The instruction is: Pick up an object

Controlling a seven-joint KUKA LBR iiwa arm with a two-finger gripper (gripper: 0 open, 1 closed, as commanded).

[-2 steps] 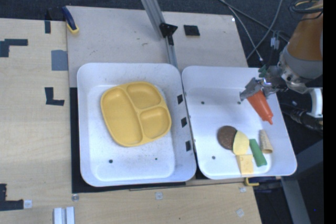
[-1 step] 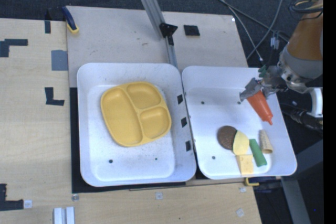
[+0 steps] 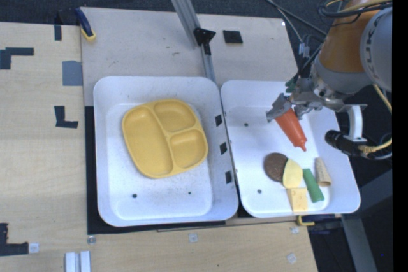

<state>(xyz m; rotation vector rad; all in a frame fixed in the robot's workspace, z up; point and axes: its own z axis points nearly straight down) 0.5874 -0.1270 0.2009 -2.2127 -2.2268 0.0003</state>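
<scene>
No lettering reads in full anywhere — the one trace is on the arm, where dark letters on its grey casing at the picture's right edge look like "KU", the rest cut off by the frame. The black marks on the bench are plain tape patches — no words, no numbers.

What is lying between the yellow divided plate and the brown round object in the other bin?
In the camera view, between the yellow plate and the brown round object lie bare white bin floor and the two bins' adjoining rims, which carry small dark marks.
</scene>
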